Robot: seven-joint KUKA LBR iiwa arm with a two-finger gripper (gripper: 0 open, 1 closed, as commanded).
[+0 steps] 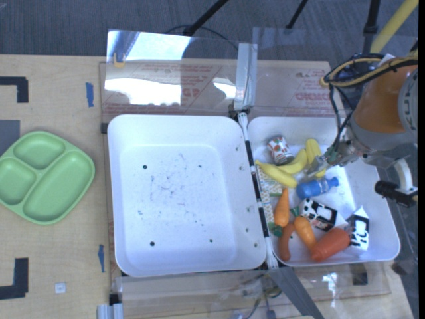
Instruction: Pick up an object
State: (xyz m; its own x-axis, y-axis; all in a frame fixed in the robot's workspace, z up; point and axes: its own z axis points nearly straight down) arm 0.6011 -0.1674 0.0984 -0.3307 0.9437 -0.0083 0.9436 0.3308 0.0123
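Jaws: can't tell how they stand; my gripper (330,157) is down at the pile's 2 o'clock edge, w/ the fingertips lost in clutter by the yellow banana (290,170) and blue bottle (317,187). Nothing visibly gripped, so I judge the pick not done yet. Pile sits in the right bin (382,208), toward its left side; orange carrots (300,230) at 6 o'clock. Left bin (179,128) at 9 o'clock, green tray (43,176) well beyond. Left to do: grasp, lift.

A robotics lab: a wooden tabletop (53,78) with taped markers, two white bins (179,191), clear shields (172,78) and tripod legs (219,5) on grey carpet.
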